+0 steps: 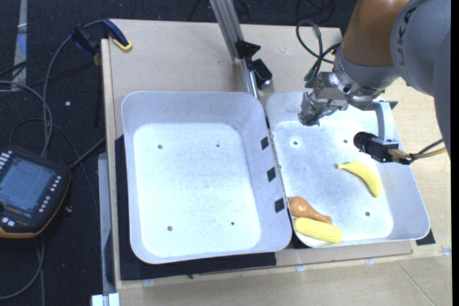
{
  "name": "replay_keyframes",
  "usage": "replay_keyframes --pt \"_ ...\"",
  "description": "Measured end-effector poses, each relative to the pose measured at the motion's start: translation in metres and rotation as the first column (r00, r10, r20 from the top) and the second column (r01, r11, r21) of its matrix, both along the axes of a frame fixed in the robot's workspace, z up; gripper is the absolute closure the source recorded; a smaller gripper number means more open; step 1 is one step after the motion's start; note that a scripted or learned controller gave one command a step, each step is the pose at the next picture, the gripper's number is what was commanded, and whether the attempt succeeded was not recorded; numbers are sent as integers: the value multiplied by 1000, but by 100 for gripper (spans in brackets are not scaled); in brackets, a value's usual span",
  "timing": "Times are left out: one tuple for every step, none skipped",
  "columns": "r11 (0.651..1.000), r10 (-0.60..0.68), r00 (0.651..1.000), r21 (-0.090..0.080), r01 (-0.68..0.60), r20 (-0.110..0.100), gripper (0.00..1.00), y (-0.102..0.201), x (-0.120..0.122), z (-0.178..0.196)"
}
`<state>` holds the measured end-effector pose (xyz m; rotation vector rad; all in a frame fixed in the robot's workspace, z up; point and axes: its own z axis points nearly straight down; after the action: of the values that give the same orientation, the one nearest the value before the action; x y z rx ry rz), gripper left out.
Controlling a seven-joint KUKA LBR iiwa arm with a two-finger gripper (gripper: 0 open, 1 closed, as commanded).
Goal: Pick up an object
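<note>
We see a bright, even light from above. The white bins (193,175) shine a little but show no strong glare. Shadows are soft and faint on the bench (179,61). The picture looks a bit grainy, and small things look fuzzy everywhere.

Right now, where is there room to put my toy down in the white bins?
The left bin has the most bare floor, from wall to wall. In the right bin, the middle is bare, between the gripper at the far end and the banana. Its near edge is crowded: the orange toy touches the yellow corn.
</note>
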<state>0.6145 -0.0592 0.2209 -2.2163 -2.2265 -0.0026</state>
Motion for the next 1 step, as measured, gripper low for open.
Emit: replay_keyframes --pt "1000 0 1000 0 0 -1 100 58 13 11"
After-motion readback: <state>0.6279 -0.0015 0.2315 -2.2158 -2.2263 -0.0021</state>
